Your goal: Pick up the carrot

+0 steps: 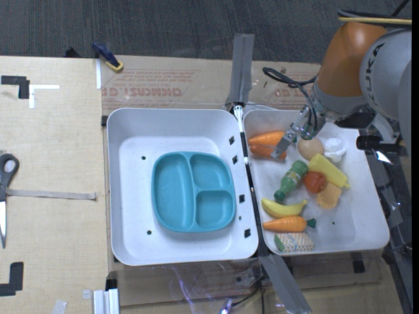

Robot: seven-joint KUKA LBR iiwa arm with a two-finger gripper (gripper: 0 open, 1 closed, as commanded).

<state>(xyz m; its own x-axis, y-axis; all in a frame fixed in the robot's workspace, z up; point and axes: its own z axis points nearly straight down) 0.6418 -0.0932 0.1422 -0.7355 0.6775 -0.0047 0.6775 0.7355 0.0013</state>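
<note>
In the right bin (366, 237), gripper (283, 148), finger state indeterminate, poised at upper carrot (264, 139), presumably to grasp it.

I work in a robotics lab, at a test bench (46, 175) of pale board. Two white bins (124, 195) sit taped down with grey tape (243, 67); black marker brackets (16, 87) are stuck on the board, scissors (5, 188) lie loose, and the food (298, 205) is plastic toy stuff.
</note>
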